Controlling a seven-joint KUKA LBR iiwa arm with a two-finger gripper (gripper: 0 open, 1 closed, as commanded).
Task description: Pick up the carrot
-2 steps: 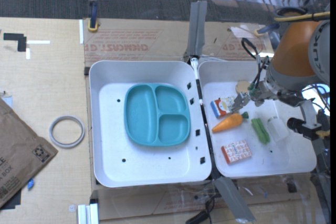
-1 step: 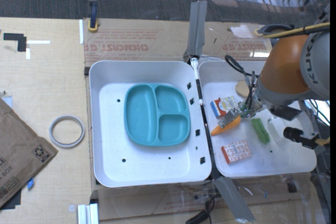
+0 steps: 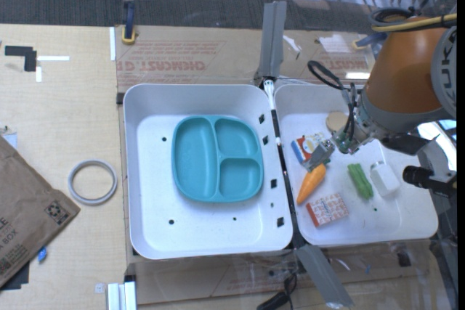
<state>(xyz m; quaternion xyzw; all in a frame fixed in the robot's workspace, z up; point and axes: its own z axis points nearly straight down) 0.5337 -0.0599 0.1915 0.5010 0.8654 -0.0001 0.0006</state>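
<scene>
Landmark: right-hand shallow white bin (image 3: 407,232). Orange tapered carrot (image 3: 311,182) lies inside it, toward its left wall, tilted, thick end up and to the right. Two-finger gripper (image 3: 325,154) sits directly over that upper end, just touching or nearly so; whether its jaws are open, closed or gripping cannot be told at this angle. Grey arm with orange band (image 3: 404,62) reaches in over the bin's far right corner. Green oblong block (image 3: 360,181) rests right of the carrot, small white block (image 3: 383,178) just beyond it. Red-and-white patterned flat packet (image 3: 327,209) lies below the carrot. Left of this bin, the neighbouring white bin (image 3: 145,178) holds a teal three-compartment plastic plate (image 3: 217,158).
</scene>
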